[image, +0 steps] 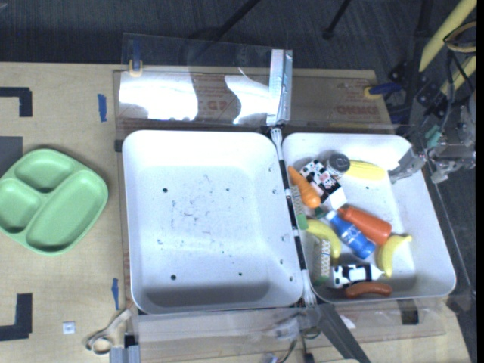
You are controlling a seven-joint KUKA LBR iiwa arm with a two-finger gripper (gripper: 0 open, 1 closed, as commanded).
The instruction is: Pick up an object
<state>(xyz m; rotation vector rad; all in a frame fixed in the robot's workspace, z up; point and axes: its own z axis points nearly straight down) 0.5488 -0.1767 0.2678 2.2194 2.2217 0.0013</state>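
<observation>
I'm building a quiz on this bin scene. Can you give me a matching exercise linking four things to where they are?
Things:
1. green divided plate
2. carrot
3. blue bottle
4. red sausage

Places:
A. middle of the right bin
B. on the bench, left of both bins
C. near edge of the right bin
D. against the right bin's left wall

Pairs: 1-B, 2-D, 3-A, 4-C

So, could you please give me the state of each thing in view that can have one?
gripper: over the right bin's upper right edge, nothing seen in it
right bin: piled with toys
blue bottle: lying on its side
orange bottle: lying down
green tray: upright beside the left bin
</observation>
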